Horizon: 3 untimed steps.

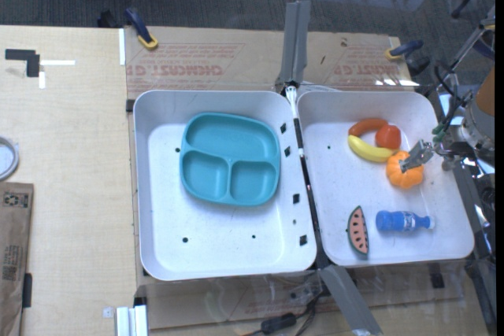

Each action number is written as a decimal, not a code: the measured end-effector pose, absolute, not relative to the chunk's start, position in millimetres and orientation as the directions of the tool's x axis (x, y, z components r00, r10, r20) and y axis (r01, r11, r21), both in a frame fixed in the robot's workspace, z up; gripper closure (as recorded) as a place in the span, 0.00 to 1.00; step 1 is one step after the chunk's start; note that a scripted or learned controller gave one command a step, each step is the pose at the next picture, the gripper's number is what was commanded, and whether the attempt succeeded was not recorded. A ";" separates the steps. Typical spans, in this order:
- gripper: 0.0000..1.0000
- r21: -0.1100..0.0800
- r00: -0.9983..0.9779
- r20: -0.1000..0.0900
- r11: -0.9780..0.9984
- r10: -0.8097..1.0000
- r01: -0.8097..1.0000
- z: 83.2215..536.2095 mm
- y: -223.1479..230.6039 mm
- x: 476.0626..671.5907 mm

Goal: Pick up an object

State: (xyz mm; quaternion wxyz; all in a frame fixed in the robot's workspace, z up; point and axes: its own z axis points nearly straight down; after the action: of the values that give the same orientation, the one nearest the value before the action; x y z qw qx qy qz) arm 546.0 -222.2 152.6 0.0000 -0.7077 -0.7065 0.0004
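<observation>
So we're looking at two shallow white bins side by side, both smooth plastic with rounded corners, and we'll use the right bin (331,248) as our anchor. Inside it we count five toys, all glossy plastic play-food sort of stuff: one round orange pumpkin-ish fruit (405,173) with a bumpy lobed shape, sitting toward the bin's right side; one curved yellow banana (368,149) just up and left of it; one orange-red curved piece (378,130) tucked against the banana near the bin's far wall; one flat watermelon slice (357,231) with a green rind and dark seeds down by the near wall; and one small blue bottle (404,222) with a white cap lying on its side just right of the slice. The gripper (417,155) comes in over the bin's right wall, thin metal fingers angled down, tips right at the top of the orange fruit, touching or nearly so. Honestly we can't tell how wide the claw is or whether it's got hold of anything, it's too small and blurry. Left of the right bin, the left bin (157,248) holds one matte teal divided plate (231,159) with three compartments.
</observation>
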 end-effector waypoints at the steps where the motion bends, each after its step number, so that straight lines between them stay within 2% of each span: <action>1: 0.00 -0.003 -0.001 0.001 0.001 1.000 1.000 90.5 -201.9 553.7; 2: 1.00 -0.004 0.002 0.001 -0.002 1.000 1.000 99.2 -202.8 553.4; 3: 1.00 -0.001 -0.002 -0.001 0.002 1.000 1.000 217.0 -142.9 540.3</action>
State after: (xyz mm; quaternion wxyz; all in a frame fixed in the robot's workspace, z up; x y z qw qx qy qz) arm 540.3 -142.9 217.0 0.0002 -0.7065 -0.7077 0.0008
